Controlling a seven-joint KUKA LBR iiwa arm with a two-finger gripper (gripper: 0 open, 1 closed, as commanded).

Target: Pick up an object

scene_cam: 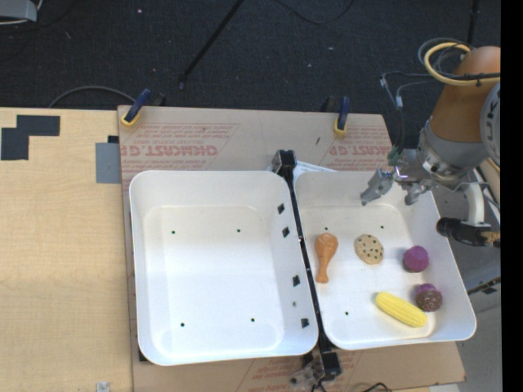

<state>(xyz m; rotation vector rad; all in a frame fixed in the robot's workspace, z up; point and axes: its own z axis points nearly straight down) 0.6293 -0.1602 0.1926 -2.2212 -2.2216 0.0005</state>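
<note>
Drumstick (pixel 326 256) lay at 9 o'clock in the right bin (pixel 458 333), left of the cookie (pixel 369 249); looked light, rigid, slick plastic, best pinched across the narrow shank. Gripper (pixel 392 188) hung at the bin's 12 o'clock edge, fingers spread, nothing between them.

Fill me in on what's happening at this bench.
A grey-and-orange arm reaches in from the right, its gripper above the far end of the right bin, holding nothing. In that bin lie a drumstick, cookie, purple ball, corn cob and dark berry, none picked yet.
</note>
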